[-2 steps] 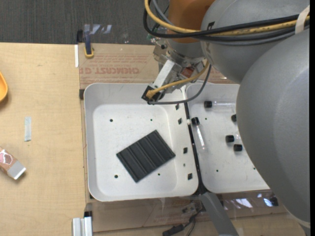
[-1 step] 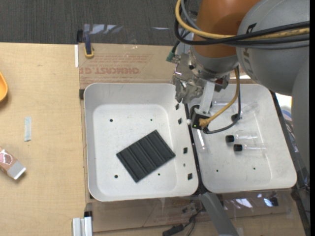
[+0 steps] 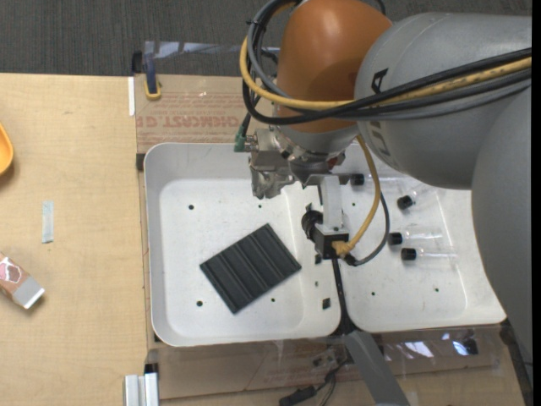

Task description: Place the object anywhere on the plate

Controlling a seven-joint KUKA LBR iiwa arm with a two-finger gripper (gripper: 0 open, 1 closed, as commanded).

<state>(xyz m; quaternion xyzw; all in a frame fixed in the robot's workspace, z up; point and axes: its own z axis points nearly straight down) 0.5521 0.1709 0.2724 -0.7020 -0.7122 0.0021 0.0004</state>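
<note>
Camera view shows you the tool (image 3: 269,178) low over the left bin (image 3: 169,227); whether it is open, you cannot tell. The plate (image 3: 251,267) lies flat just below it, bare for a drop.

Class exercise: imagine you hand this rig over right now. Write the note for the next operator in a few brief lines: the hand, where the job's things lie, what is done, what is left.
Hand: hangs over the upper middle of the left bin; I cannot tell what state it is in, and nothing shows in its grasp.
Things: a dark ribbed plate lies flat on the left bin's floor. Several small clear items with black caps lie in the right bin.
Done: no object sits on the plate.
Left: pick up an object, carry it over and set it on the plate.
</note>
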